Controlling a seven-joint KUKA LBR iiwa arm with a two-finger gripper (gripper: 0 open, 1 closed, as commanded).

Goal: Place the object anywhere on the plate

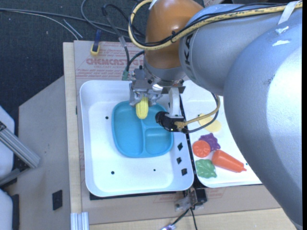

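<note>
Yellow object (142,110) pinched between the gripper (142,103) fingers, just above the blue plate (129,138), in the left bin (96,143)

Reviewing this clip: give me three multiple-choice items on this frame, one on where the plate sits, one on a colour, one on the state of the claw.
1. Where does the blue sectioned plastic plate lie?
A. in the left white bin
B. in the right white bin
C. on the cardboard sheet beyond the bins

2. What colour is the small toy piece at the claw?
A. purple
B. yellow
C. green

3. What is the claw's state?
A. open, high above the right bin
B. shut on nothing, over the cardboard
C. shut on the toy piece, over the plate's far end

Key: 1 A, the plate rests on the floor of the left white bin. 2 B, the piece between the fingers is yellow. 3 C, the yellow piece sits between the fingers above the plate's far rim.
</note>
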